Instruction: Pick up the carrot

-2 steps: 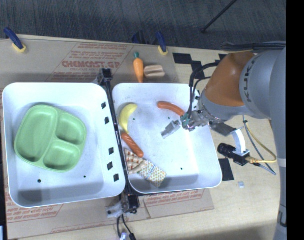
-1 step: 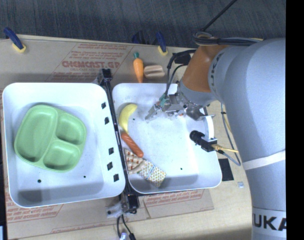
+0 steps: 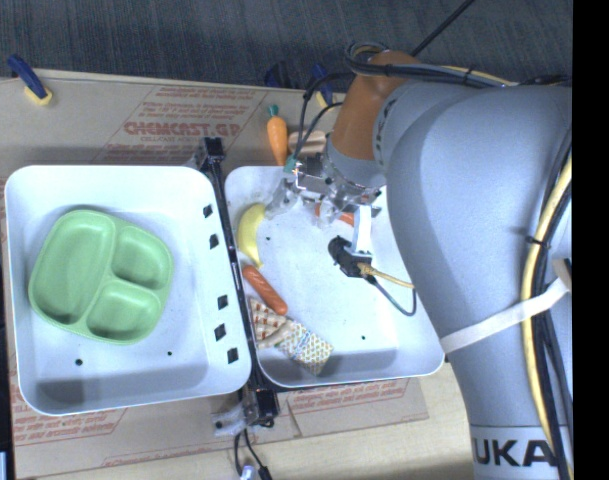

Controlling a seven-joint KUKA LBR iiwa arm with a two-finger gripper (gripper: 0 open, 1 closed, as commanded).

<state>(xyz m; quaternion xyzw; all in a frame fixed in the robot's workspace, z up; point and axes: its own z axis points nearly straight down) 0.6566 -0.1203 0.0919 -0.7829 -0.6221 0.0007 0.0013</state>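
We're on the approach here, the two-finger gripper low over the right-hand white bin, grip impossible to tell, so we next reach the small orange carrot lying beyond that bin's far rim.

A flat bench surface covered in brown printed cardboard carries two shallow white plastic bins set side by side, touching along a black clipped seam. The left white bin sits toward the left edge, the right white bin beside it. A small orange carrot with a green top lies directly on the cardboard, just beyond the right bin's far rim.
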